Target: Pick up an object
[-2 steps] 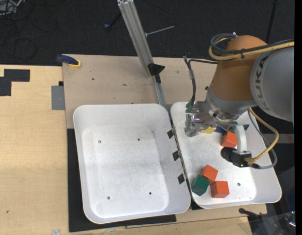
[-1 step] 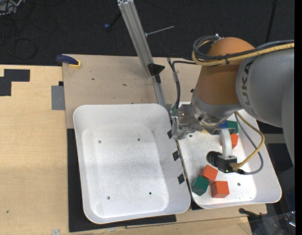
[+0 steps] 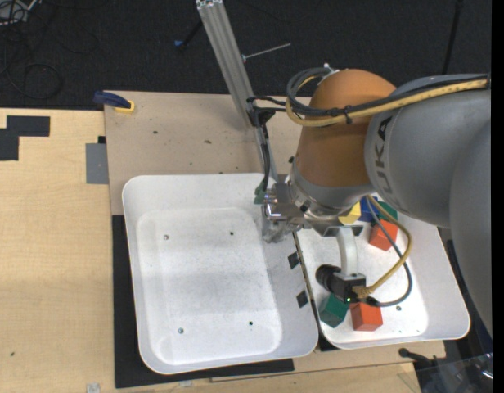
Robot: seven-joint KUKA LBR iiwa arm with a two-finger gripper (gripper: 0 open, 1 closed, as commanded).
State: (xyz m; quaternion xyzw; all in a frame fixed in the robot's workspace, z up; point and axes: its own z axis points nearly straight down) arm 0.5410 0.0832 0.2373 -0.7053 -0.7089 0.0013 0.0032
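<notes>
My gripper (image 3: 273, 216) hangs low over the ridge where the two white bins meet, under the arm's orange band (image 3: 342, 133). The wrist hides most of it. The right bin (image 3: 448, 318) holds several small blocks. A green block (image 3: 331, 311) and a red-orange block (image 3: 366, 317) lie near its front edge. Farther back, partly under the arm, sit an orange-red block (image 3: 383, 237), a green piece (image 3: 389, 212), a blue piece (image 3: 368, 209) and a yellow piece (image 3: 348, 217). I see nothing between the gripper's tips.
The left bin (image 3: 154, 219) lies beside the right one. A slanted aluminium rail (image 3: 227, 56) rises behind the bins. A blue and yellow clamp (image 3: 113, 101) rests at the bench's far left corner.
</notes>
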